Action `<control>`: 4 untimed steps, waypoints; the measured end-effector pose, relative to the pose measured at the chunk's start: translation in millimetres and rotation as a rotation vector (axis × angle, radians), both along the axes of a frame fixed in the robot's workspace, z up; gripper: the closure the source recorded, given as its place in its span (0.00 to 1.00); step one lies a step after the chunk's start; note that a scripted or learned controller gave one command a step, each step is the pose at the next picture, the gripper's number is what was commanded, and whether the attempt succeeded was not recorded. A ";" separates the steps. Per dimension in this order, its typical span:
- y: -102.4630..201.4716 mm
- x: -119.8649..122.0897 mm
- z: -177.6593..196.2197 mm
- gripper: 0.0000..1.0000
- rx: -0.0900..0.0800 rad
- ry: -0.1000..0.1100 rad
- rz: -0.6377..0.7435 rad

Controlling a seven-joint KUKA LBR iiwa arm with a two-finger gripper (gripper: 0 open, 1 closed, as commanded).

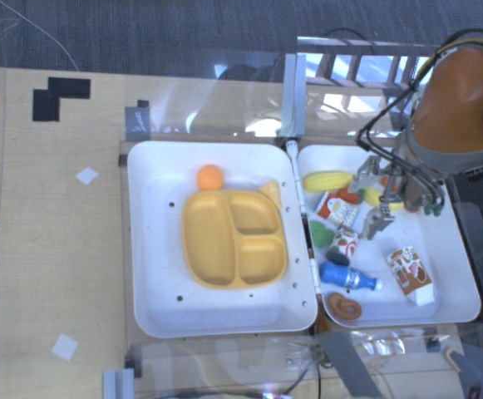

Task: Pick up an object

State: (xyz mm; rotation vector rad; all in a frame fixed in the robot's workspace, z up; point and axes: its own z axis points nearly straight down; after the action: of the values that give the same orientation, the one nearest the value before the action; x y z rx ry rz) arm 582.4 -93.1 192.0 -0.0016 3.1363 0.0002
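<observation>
The pale wooden worktop (50,248) carries two shallow white plastic bins side by side. The left white bin (162,306) holds a yellow plastic tray with three compartments (233,238) and a small orange ball (210,177) just beyond the tray's far edge. The right white bin (449,281) holds the clutter from which something is to be picked.

The grey arm with the orange band (461,102) reaches in from the right, and its hand (380,210) hangs low over the far middle of the right bin. Whether the hand is open or closed I cannot tell; cables and dark metal parts overlap it, and nothing is plainly held.

Largest among the candidates is a brown-and-white printed carton (411,273), lying alone toward the near right. It is probably light and fairly stiff, with flat faces that suit a pinch across its narrow width. A blue plastic bottle with a white cap (346,278) lies on its side; it looks smooth, apt to roll, and best taken across the body. The yellow toy corn cob (327,180) near the far wall is rounded and may slip. A red-and-white packet (338,210) sits just beside the hand, likely soft and crinkly. A green lump (321,235) and a brown round piece (346,307) at the near edge are too small to identify.

The arm's bulk covers the bin's far right corner.
</observation>
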 end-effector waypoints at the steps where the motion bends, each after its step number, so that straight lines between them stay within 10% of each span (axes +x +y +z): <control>1: 0.9 2.3 11.9 1.00 -0.001 -0.008 0.004; 2: 1.3 2.2 11.5 0.00 0.000 -0.007 0.005; 3: -13.2 -27.4 -88.4 0.00 0.000 -0.019 -0.109; 4: -63.1 -41.6 -53.5 0.00 0.001 -0.002 -0.339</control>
State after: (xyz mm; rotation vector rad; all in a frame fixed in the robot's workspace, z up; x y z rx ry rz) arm 540.8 -156.1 138.5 0.5264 3.0894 -0.0001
